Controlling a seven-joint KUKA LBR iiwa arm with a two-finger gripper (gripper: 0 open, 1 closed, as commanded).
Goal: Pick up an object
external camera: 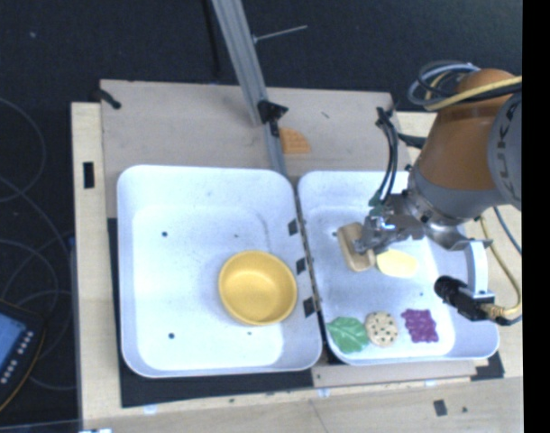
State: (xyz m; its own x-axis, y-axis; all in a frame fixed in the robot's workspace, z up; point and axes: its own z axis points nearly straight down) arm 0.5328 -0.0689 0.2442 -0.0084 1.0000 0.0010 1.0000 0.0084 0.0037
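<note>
**Operator:** Report the position of the arm and the gripper.

**Manual:** You will find the arm [464, 142], grey with an orange band, entering from the right and reaching over the right bin [325, 197]. The gripper [372, 235] sits low over the middle of that bin. Its fingers are hidden by the wrist body and too small to resolve, so you cannot tell whether they are spread or pressed together, nor whether they pinch anything.

**Operator:** Where are the objects available for picking?

**Manual:** Check the right bin first. A tan block [352, 249] lies just left of and below the gripper, appearing to touch it. A pale yellow oval piece [398, 263] lies just beside the tan block, on its right. Along the near edge of the bin you will see three items in a row: a green leaf-shaped piece [347, 334], a speckled cookie [380, 328] and a purple grape cluster [421, 325]. The leaf and the cookie are close together; the grape cluster lies a little apart.

**Operator:** And the left bin?

**Manual:** The left bin [149, 197] holds one yellow bowl [257, 288], upright, right of its centre and near the divider between the bins. A small orange item [294, 142] rests on the surface [167, 120] behind the bins, next to a slanted metal post [243, 52].
</note>
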